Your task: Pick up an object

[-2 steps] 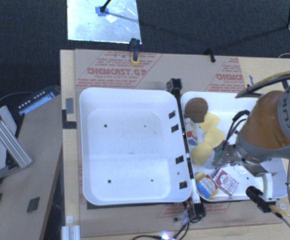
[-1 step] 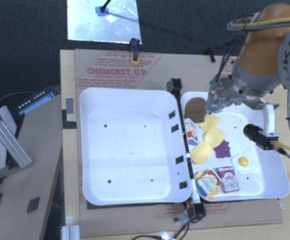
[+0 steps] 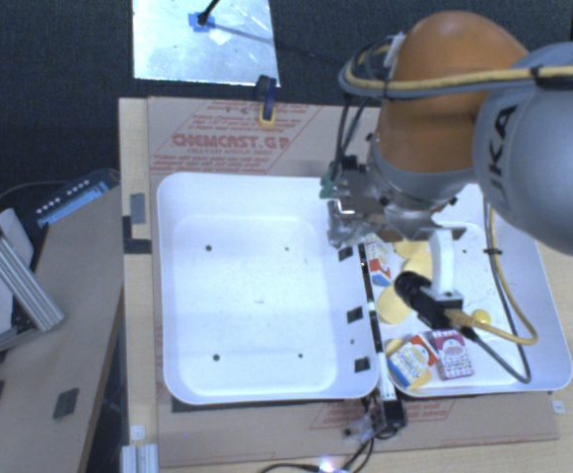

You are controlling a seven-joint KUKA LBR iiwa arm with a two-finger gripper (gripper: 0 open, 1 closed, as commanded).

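Gripper (image 3: pixel 350 227) low over right bin (image 3: pixel 537 294), grip state unclear, left bin (image 3: pixel 256 294) on cardboard (image 3: pixel 227 136), wooden bench (image 3: pixel 69 313), dark backdrop (image 3: pixel 49 67)

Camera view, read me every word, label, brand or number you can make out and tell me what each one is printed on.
"CHEMCAST GP", red print on the brown sheet behind the bins.
"KU", partial black lettering on the grey arm.
Small packets in the right bin: print too small to read.
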